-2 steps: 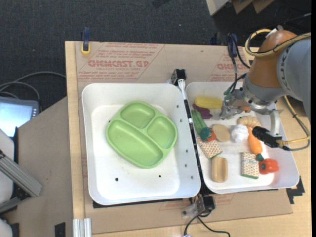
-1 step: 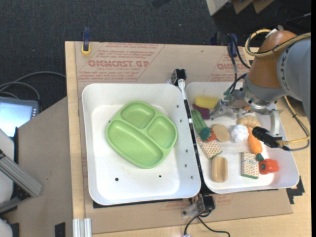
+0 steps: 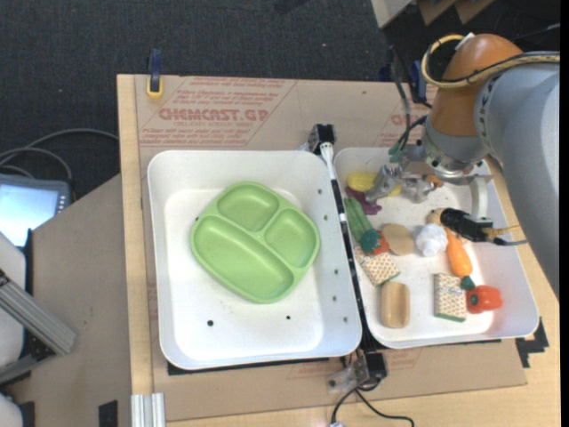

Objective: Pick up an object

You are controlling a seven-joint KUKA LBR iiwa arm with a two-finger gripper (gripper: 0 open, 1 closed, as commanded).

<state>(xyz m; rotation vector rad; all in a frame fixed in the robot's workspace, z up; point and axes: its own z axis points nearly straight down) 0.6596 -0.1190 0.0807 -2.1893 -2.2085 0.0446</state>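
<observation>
Arm (image 3: 524,114) is reaching in from the right, orange band (image 3: 467,69) sitting above the wrist. Gripper (image 3: 404,183) is hanging over the far-left part of the right bin (image 3: 427,332), close to that bin's far edge. Pincer state: cannot tell from this angle, wrist hardware is blocking it.

Pick candidates are all lying in the right bin:
- yellow piece (image 3: 360,182) sitting at the far-left corner, just beside the gripper on its left
- green and purple pieces (image 3: 361,213) lying along the left wall, just nearer than the yellow piece
- tan lump (image 3: 397,239) and white ball (image 3: 432,239) sitting side by side mid-bin, touching or nearly so
- orange carrot (image 3: 459,259) lying to the right of the white ball, pointing toward the near edge
- red tomato (image 3: 484,299) sitting near the near-right corner, just beside the patterned block (image 3: 449,297)
- checkered wedge (image 3: 380,268) lying by the left wall, just nearer than the tan lump
- bread roll (image 3: 395,304) lying upright-lengthwise toward the near edge, just nearer than the wedge

Left bin (image 3: 178,310) is carrying one green divided plate (image 3: 256,240), lying flat around its middle, well apart from the gripper.

Both bins are sitting side by side on the cardboard-covered bench (image 3: 222,105), touching along their shared edge. Black clamp (image 3: 322,136) is sitting at the far end of that seam. Blue clamp (image 3: 156,69) is gripping the bench's far-left corner.
</observation>
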